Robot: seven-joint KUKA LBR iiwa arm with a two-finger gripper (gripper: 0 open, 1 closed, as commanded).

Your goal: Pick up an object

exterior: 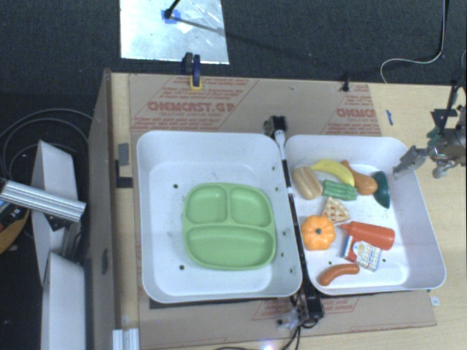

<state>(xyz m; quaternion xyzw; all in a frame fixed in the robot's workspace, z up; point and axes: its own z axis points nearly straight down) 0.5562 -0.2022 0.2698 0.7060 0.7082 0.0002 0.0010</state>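
Gripper point(408, 160) position: at the upper right rim of the right shallow white bin point(427, 228), above the bin wall; its state cannot be determined from this view. It grasps nothing visible.

Candidate objects lie clustered in the right bin. A yellow plastic banana point(332, 170) lies at the top, touching a tan bread roll point(306, 183) and a green ridged vegetable point(339, 190). An orange carrot with a dark green top point(371, 184) lies nearest the gripper. Below these: a triangular pizza slice point(336, 210), a small orange pumpkin point(319, 232), a red bottle point(368, 234), a small printed carton point(362, 253) and a brown sausage point(338, 273).

The left white bin point(149, 195) holds a green divided plastic plate point(229, 225).
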